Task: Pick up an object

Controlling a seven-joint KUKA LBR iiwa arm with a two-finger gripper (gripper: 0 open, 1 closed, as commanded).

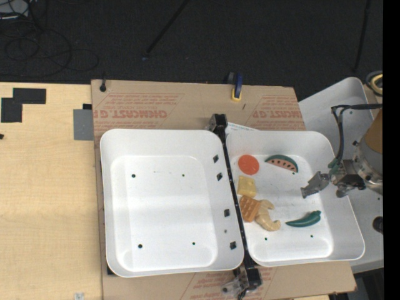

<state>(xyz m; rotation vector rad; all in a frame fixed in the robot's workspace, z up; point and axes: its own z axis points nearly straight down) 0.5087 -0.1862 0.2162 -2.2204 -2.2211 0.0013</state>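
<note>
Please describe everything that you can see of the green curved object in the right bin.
The green curved object looks like a small toy chili pepper, dark green and glossy like plastic. It lies flat on the floor of the right bin, near the front right part, its length running left to right and the thicker end to the right. Nothing touches it: the beige piece lies just to its left, and the claw hangs above it, apart.

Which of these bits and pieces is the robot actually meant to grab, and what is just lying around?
For the job:
gripper
orange disc
watermelon slice
green pepper
yellow block
waffle piece
beige piece

Just there:
left bin
right bin
cardboard sheet
blue clamp
</note>
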